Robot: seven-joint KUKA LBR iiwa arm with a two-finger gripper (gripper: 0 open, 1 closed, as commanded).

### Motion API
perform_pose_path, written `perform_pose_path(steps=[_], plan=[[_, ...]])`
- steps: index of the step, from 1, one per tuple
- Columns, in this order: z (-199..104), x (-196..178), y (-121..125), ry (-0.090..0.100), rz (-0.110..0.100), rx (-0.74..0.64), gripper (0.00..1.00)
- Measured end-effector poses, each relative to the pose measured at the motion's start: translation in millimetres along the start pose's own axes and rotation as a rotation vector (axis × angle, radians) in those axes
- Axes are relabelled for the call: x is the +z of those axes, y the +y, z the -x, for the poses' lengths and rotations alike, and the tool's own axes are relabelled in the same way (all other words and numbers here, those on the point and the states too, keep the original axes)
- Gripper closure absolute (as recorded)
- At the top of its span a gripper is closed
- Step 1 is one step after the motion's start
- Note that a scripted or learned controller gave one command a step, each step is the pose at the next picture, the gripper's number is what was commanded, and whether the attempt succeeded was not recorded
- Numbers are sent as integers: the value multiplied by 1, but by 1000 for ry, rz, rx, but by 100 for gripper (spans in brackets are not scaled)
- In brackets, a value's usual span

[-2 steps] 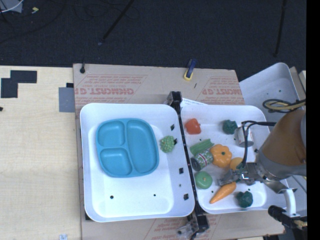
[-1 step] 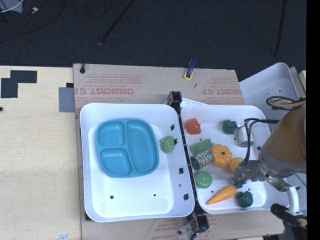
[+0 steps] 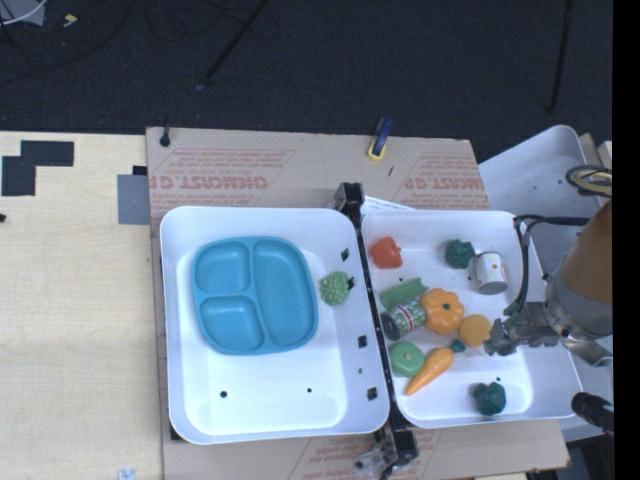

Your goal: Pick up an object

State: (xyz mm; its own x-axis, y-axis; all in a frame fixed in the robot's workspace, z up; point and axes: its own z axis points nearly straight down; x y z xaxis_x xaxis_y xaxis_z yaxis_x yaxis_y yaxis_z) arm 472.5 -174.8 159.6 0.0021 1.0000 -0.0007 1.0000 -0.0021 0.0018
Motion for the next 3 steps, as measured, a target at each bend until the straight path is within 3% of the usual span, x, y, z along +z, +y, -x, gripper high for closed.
perform_pose_path(steps=[2, 3], plan=[[-1, -69, 7, 1, -2, -3, 100], [-51, -74, 30, 3, -3, -8, 100]])
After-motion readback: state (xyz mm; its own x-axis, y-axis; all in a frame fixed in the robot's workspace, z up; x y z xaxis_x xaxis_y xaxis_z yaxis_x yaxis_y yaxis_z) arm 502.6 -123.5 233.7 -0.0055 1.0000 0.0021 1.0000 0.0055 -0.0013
